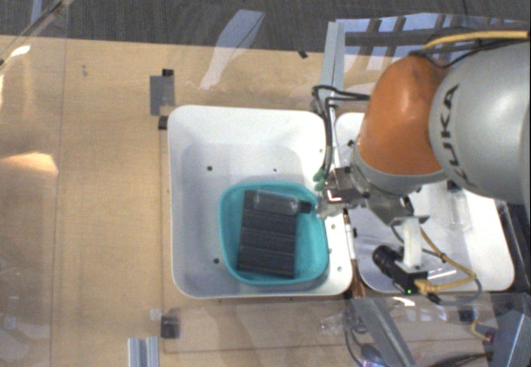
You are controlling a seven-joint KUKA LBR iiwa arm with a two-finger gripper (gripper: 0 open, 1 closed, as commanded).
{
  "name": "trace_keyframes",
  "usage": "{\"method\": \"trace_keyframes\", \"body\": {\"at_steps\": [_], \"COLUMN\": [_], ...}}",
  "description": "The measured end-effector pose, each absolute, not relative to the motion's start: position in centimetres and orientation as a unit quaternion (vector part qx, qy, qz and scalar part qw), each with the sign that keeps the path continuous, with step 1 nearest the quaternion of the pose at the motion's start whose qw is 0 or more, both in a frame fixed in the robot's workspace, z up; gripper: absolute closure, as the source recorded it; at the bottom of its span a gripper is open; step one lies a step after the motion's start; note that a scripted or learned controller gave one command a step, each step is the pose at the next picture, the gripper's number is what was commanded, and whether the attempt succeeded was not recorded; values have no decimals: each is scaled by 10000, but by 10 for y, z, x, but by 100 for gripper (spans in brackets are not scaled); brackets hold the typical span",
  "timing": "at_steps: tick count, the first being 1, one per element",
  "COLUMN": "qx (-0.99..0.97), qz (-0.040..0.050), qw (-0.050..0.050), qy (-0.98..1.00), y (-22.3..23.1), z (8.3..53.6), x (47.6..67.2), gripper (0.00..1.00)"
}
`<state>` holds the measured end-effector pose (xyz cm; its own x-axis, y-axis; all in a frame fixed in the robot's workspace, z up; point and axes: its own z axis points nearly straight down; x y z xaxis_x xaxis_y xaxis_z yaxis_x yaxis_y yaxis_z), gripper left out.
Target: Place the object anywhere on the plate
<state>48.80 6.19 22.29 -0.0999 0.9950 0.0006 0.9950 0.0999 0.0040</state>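
Note:
A teal plate (314, 256) lies in the front right part of the left bin (195, 191). On it rests a dark grey ribbed rectangular block (267, 245), lying flat and slightly tilted. My gripper (280, 203) reaches in from the right and hangs over the block's far edge, looking dark against it. I cannot make out whether it touches the block. The arm's grey body and orange band (398, 129) hide the wrist behind it.
The right bin (489, 266) is largely covered by the arm. Black cabling and a connector (397, 266) hang over its front part. The dividing rims between the bins run just right of the plate. Bare wooden bench lies to the left.

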Motion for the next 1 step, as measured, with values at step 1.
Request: {"method": "trace_keyframes", "body": {"at_steps": [1], "qx": [5909], "qz": [18], "qw": [12], "qy": [8068], "y": [115], "z": [193], "x": [536], "gripper": [100]}}
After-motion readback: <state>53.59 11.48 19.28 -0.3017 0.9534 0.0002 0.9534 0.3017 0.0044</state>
